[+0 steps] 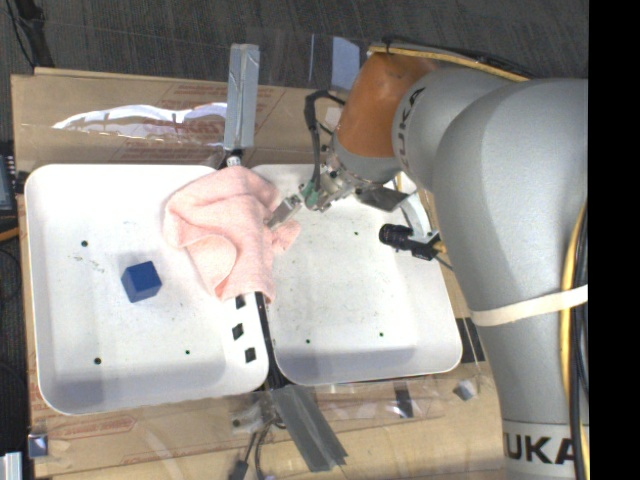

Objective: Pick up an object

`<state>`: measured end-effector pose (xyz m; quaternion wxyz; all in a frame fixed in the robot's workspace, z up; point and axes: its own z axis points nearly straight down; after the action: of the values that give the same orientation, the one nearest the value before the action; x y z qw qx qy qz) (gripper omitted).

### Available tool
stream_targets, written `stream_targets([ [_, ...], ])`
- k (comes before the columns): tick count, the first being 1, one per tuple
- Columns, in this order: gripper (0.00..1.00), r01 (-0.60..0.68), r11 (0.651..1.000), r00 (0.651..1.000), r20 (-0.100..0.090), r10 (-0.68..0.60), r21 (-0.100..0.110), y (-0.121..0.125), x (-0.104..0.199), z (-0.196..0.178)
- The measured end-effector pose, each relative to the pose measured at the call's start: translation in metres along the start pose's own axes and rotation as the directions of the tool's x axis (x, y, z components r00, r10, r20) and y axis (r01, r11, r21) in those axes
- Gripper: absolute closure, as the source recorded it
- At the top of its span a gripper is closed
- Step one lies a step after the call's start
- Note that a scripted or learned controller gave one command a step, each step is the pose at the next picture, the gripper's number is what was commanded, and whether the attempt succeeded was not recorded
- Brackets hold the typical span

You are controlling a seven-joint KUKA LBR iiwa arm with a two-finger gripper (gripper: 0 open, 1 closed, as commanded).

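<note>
A pink cloth [225, 228] lies crumpled across the divider between the two bins, mostly in the left bin, with its right edge spilling into the right bin. A blue cube [141, 280] sits on the floor of the left bin, left of the cloth. My gripper [285, 211] is low in the upper-left corner of the right bin, its tip resting against the cloth's right edge. The wrist and its orange band [370, 108] hide what is behind the tip.
The left bin [60, 368] and the right bin [400, 348] share a raised divider [255, 338]. A grey post [240, 98] stands behind the bins. A black cable fitting [405, 238] hangs over the right bin. The arm's large grey body covers the right side.
</note>
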<state>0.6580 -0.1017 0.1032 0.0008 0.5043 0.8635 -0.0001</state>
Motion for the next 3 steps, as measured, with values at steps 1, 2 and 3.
stream_targets([
  [1,0.00,0.402,0.915,0.915,-0.001,-0.402,0.000,0.003,0.006,0.010],
  [2,1.00,0.407,0.913,0.913,0.002,-0.407,-0.001,0.004,0.006,-0.001],
  [3,1.00,0.126,0.992,0.992,-0.003,-0.126,0.002,-0.028,0.001,-0.021],
])
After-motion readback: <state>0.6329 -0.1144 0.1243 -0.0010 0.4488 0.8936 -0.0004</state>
